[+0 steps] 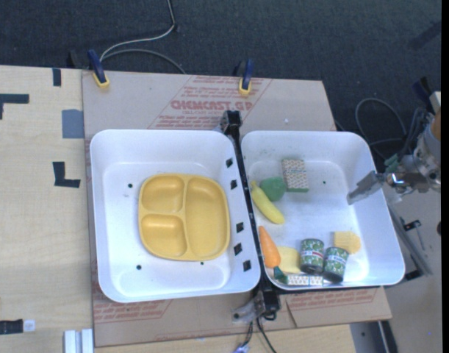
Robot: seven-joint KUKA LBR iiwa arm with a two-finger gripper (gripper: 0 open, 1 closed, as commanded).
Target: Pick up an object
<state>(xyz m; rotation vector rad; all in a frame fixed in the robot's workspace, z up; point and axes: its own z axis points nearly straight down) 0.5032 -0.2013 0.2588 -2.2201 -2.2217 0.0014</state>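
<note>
Camera view from above catches the grey arm only partly, cut off at the right side, its pincer point(364, 186) reaching over the right rim of the right shallow white plastic bin point(356, 147); whether the pincer is released or clenched cannot be told, and nothing is seen in it. Inside that bin, left of the pincer, lie a yellow plastic banana point(269, 206), a green rounded toy point(274, 189) touching it, and a speckled square sponge block point(294, 173). Toward the bin's near edge sit an orange plastic carrot point(269, 248), two dark green-labelled cans point(323, 258) side by side, and a small yellow wedge point(347, 241). Open white floor lies between the sponge block and the pincer. Across the divider, the left white bin point(114, 160) holds a yellow sectioned plastic plate point(184, 217)
</note>
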